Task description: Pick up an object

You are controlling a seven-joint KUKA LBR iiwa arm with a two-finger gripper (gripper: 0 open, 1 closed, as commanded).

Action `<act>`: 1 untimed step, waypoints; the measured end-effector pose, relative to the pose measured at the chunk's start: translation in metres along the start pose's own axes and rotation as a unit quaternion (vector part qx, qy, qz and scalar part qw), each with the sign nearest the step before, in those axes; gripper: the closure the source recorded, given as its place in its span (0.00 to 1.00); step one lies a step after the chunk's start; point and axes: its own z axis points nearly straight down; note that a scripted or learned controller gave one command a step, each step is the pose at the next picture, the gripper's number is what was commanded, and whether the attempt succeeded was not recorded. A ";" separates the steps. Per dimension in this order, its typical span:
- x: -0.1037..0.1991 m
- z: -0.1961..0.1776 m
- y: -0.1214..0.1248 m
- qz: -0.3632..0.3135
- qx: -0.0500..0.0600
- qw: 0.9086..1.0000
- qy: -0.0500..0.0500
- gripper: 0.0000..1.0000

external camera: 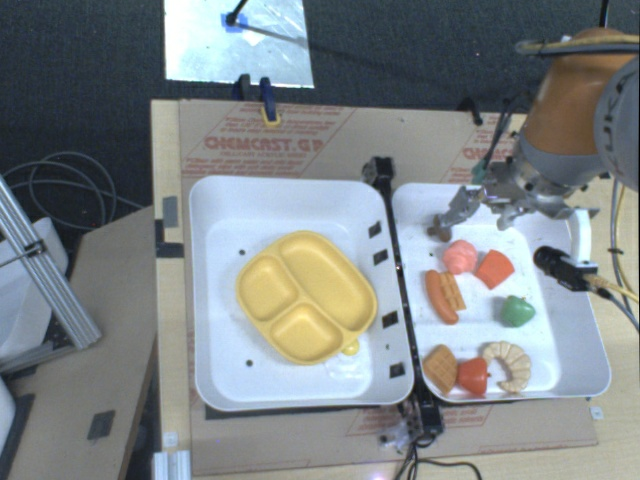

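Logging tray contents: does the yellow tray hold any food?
No, the yellow tray lies bare in the left bin.

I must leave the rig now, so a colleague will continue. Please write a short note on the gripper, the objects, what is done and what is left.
Gripper: over the far part of the right white bin, holding nothing; whether its fingers are open is unclear.
Objects: pink round toy, orange-red block, hot dog toy, green pepper toy, shrimp toy and red toy lie in that bin. The yellow divided plastic plate lies in the left white bin.
Done: nothing lifted.
Left: grasp and lift one object.
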 end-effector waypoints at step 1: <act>-0.030 0.125 -0.060 0.004 0.002 1.000 0.002 0.00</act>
